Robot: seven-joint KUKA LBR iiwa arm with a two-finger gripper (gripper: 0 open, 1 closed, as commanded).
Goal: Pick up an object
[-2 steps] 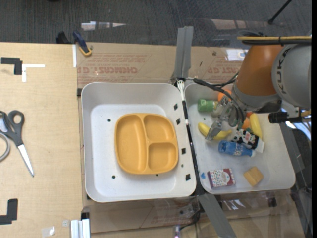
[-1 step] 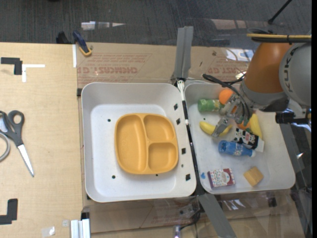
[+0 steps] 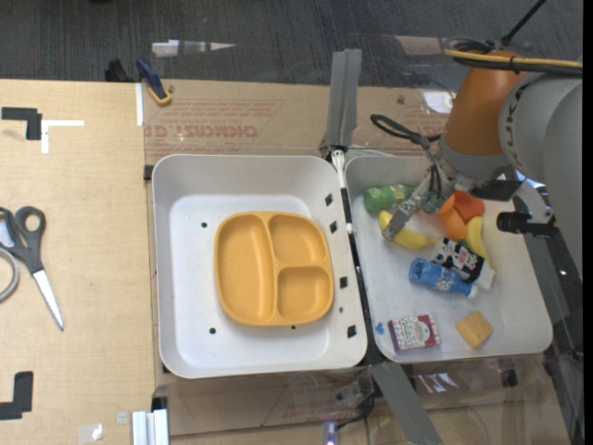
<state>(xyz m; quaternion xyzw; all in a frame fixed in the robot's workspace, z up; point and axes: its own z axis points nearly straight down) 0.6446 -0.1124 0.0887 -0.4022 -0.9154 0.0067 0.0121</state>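
Arm: grey, orange band, reaching from the right over the right bin [image 3: 519, 336], wrist angled down-left. Gripper [image 3: 404, 219]: at the bin's far-left area, tip just above a yellow banana-like piece [image 3: 410, 239]; whether its fingers are apart or together cannot be told.

Right bin contents: one green item [image 3: 380, 198], one orange item [image 3: 460, 213], one blue bottle [image 3: 439, 276], one red-white packet [image 3: 413, 333], one tan block [image 3: 473, 328].

Left bin [image 3: 176, 276]: one yellow divided plate [image 3: 273, 269].

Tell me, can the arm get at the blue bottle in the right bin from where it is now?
Probably yes. The blue bottle lies open from above, just past the gripper hovering by the banana. A black-and-white toy touching its far side may crowd the jaws.
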